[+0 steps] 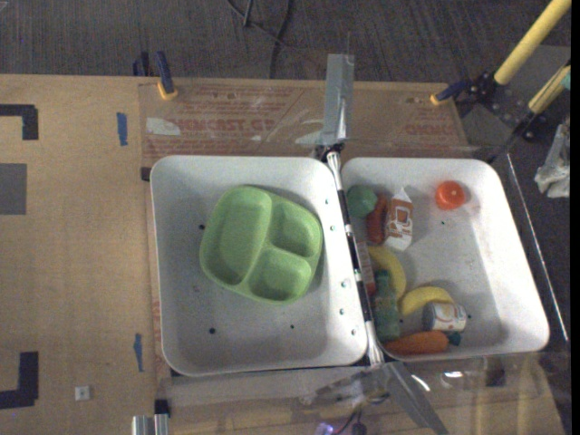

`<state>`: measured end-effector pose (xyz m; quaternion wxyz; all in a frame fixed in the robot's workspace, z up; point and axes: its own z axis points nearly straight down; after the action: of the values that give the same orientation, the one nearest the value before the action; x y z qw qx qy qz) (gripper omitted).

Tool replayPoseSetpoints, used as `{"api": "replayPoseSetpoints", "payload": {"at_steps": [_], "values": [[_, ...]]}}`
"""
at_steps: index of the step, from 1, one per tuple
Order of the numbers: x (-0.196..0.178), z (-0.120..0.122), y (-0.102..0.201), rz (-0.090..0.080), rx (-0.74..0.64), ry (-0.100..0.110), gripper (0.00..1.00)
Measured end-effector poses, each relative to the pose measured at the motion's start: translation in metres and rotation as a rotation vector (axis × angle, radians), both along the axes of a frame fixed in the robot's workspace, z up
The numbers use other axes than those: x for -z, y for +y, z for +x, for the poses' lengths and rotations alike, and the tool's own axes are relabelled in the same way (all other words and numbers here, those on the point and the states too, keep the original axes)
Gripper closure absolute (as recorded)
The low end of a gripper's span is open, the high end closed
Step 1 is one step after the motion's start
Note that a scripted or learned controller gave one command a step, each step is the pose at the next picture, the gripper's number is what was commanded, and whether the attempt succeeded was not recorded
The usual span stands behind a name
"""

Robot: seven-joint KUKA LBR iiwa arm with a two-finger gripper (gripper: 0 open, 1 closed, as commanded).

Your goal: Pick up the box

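Frankly, I cannot tell my gripper's state from here, the print on the small white-and-orange box (pixel 399 218) is too blurred to read, and that box lies in the right bin (pixel 507 270) near its left wall, between a green toy (pixel 361 199) and a banana (pixel 390 265).

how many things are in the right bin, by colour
In the right bin:
green: 2
yellow bananas: 2
orange: 2
red-brown: 1
white box: 1
white can: 1
total: 9
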<state>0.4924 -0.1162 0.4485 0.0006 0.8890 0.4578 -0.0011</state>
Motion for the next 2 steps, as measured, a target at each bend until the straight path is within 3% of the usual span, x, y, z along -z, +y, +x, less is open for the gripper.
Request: {"api": "replayPoseSetpoints", "payload": {"at_steps": [1, 2], "values": [[0.000, 0.000, 0.000, 0.000, 0.000, 0.000, 0.00], [-0.010, 0.001, 0.000, -0.002, -0.002, -0.001, 1.00]]}}
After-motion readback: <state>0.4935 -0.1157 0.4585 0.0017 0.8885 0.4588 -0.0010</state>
